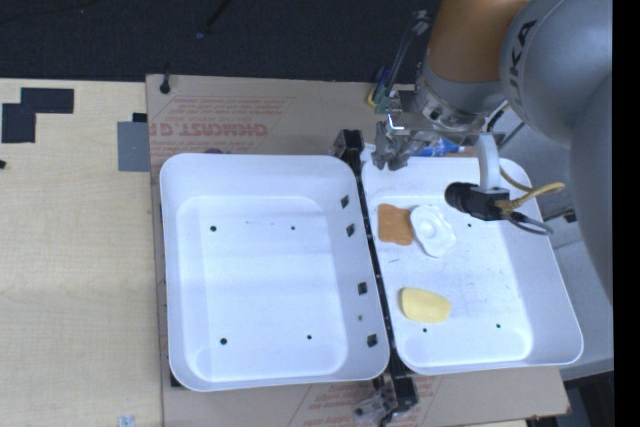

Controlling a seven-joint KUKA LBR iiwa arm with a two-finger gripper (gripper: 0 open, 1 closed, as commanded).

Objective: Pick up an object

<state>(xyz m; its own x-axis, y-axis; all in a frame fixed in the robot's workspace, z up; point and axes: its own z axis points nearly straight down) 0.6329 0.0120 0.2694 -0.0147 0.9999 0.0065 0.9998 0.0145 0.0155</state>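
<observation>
the gripper (392, 153) hangs over the upper left corner of the right bin (540, 340), jaw state impossible to tell. below it lie a brown piece (394, 226) touching a white piece (433, 231), and a yellow piece (425, 305) lower down.

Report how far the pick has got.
Done: nothing looks lifted. The flat orange-brown piece, the white rounded piece and the pale yellow piece all lie on the floor of the right white bin. In hand: the gripper sits over that bin's far left corner, away from all three. Left: move to a piece, close on it, raise it.
</observation>
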